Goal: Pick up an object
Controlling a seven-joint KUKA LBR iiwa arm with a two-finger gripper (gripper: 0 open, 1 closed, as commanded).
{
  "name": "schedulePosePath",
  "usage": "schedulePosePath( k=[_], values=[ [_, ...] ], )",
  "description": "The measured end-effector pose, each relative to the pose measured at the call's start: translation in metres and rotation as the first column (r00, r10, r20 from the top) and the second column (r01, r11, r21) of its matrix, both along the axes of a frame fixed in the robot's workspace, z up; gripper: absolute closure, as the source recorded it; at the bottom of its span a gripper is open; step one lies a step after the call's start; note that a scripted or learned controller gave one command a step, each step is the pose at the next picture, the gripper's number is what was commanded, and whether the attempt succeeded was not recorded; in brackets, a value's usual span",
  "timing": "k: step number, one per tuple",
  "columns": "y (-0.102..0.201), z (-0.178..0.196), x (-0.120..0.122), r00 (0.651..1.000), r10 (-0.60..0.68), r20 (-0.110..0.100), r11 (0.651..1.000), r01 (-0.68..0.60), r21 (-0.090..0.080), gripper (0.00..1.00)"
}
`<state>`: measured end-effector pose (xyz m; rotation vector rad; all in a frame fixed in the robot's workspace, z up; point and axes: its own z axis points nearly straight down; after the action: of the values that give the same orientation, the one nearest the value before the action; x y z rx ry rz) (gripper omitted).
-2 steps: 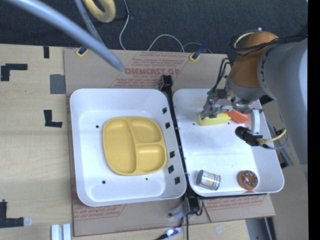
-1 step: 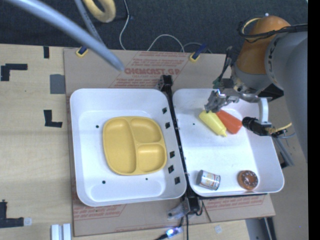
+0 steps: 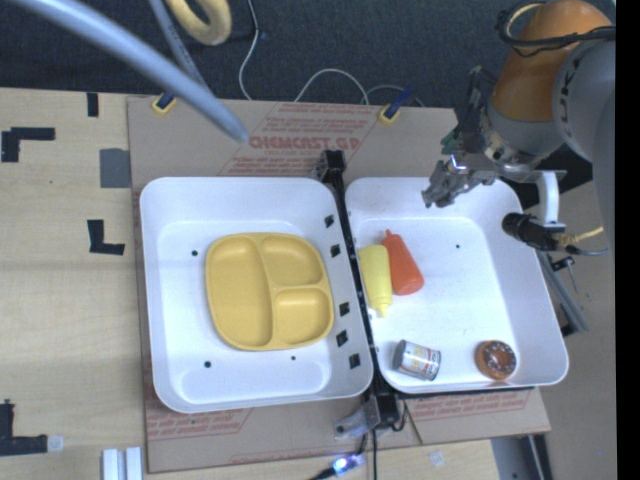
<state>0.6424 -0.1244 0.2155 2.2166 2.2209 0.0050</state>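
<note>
The right bin (image 3: 520,268) holds an orange carrot (image 3: 402,265) lying beside a yellow banana-like piece (image 3: 375,276) near its left wall. A small metal can (image 3: 416,360) lies on its side at the front, with a brown doughnut (image 3: 496,359) to its right. My gripper (image 3: 445,189) hangs over the bin's back edge, above and to the right of the carrot, with nothing visibly held. The grey arm with its orange band (image 3: 545,58) comes in from the upper right.
The left bin (image 3: 165,298) carries a yellow divided plate (image 3: 268,290). A black divider (image 3: 342,258) runs between the bins. A grey pole (image 3: 120,43) crosses the top left, with cables behind the bins.
</note>
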Motion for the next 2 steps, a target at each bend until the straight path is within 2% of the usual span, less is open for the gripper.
schedulePosePath(
  k=[1, 2],
  values=[
    [0.060, -0.006, 0.009, 1.000, 0.005, -0.006, 1.000, -0.005, 0.002, 1.00],
    [0.118, -0.011, 0.005, 1.000, 0.005, -0.007, 1.000, -0.005, 0.002, 1.00]
  ],
)
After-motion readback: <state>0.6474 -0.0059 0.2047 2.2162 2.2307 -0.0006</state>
